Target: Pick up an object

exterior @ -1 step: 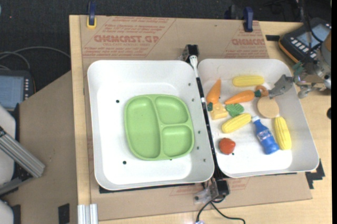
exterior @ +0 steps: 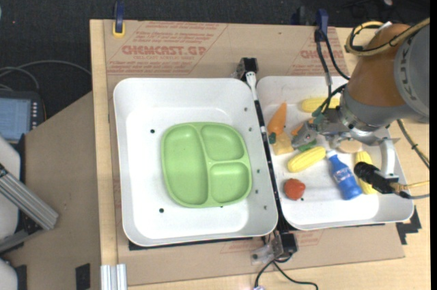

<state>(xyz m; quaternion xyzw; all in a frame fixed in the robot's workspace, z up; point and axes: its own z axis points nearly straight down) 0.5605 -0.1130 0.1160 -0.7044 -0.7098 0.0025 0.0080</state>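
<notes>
The right bin (exterior: 328, 213) holds several small objects. An orange carrot (exterior: 276, 119) lies at its left, with a yellow corn cob (exterior: 305, 159) below it and a red tomato (exterior: 294, 189) nearer the front. A blue bottle (exterior: 343, 176) lies beside a yellow piece (exterior: 365, 169). Another yellow piece (exterior: 313, 104) sits at the back. My gripper (exterior: 315, 132) is low in this bin, over a small green and orange item (exterior: 302, 140), between the carrot and the corn cob. The wrist hides what is under it.
The left bin (exterior: 136, 104) holds a green divided plate (exterior: 205, 164). Black cables (exterior: 328, 56) run along the right bin's back edge. A black clip (exterior: 247, 67) sits where the bins meet.
</notes>
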